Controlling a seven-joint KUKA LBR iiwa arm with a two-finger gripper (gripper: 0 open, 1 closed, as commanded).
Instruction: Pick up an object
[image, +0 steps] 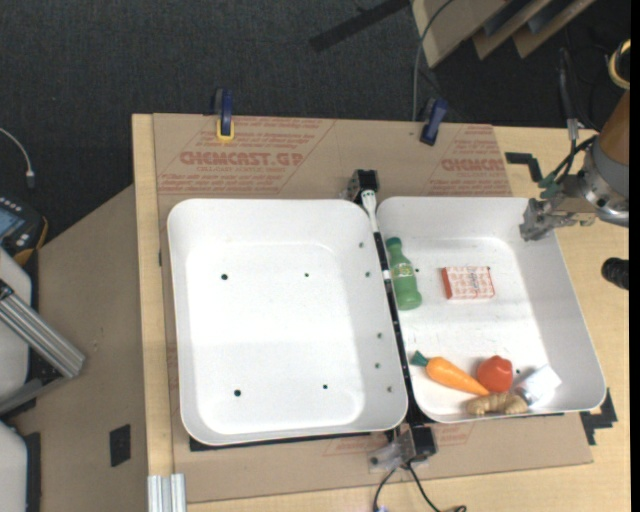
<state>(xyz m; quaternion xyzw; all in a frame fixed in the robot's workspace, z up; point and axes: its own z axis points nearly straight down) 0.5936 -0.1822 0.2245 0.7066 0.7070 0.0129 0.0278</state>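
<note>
The right bin (560, 290) holds a green bottle (403, 273) lying along its left wall. A red and white packet (468, 283) lies flat near the middle. At the front sit an orange carrot (452, 374), a red tomato-like piece (495, 373), a tan ginger root (495, 404) and a small pale scrap (540, 383). My gripper (537, 218) hangs over the bin's far right corner, well away from all of these, with nothing seen in it.
The left bin (200, 330) stands beside the right one on a cardboard sheet (300, 150) held by two clamps at the back. A black divider strip (385, 290) runs between the bins. The arm (610, 170) comes in from the right edge.
</note>
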